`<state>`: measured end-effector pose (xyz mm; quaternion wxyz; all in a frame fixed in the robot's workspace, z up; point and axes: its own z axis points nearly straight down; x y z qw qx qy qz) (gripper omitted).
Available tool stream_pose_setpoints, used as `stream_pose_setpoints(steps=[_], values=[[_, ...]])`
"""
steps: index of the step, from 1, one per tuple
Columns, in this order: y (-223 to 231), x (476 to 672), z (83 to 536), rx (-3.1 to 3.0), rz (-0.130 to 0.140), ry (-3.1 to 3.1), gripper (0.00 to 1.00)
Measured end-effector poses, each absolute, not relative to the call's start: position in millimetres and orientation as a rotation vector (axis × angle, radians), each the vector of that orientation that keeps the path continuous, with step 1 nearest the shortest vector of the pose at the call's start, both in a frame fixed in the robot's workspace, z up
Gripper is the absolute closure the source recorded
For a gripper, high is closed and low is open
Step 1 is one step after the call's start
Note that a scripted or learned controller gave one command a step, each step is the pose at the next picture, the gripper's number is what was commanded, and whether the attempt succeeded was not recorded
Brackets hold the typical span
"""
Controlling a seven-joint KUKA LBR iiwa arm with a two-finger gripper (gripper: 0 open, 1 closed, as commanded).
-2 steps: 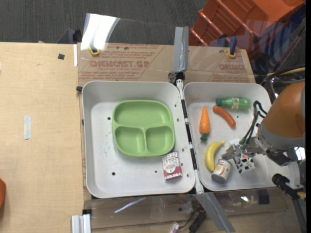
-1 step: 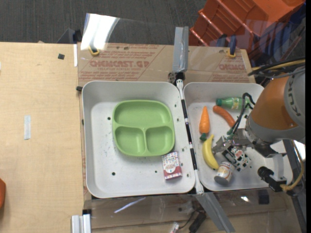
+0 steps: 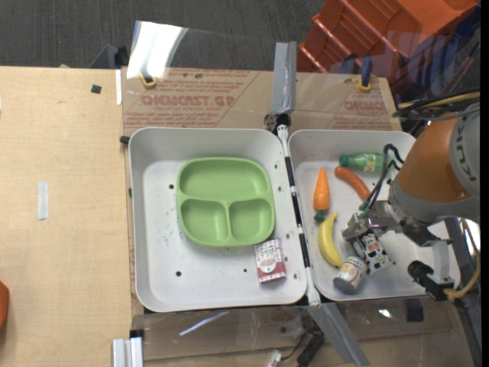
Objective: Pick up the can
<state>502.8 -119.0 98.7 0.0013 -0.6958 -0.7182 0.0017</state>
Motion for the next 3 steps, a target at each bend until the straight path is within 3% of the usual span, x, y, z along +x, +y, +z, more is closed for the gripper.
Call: stream_pose_setpoints(steps=[1, 2, 3], values=[[-77.7, 558.8, 190.5, -2.203, 0.006, -2.24, 1.0], [-10.2, 659.0, 271.7, -2.375, 0.006, -2.058, 1.0], [30.3, 589.3, 235.5, -2.413, 0.01, -2.009, 1.0]])
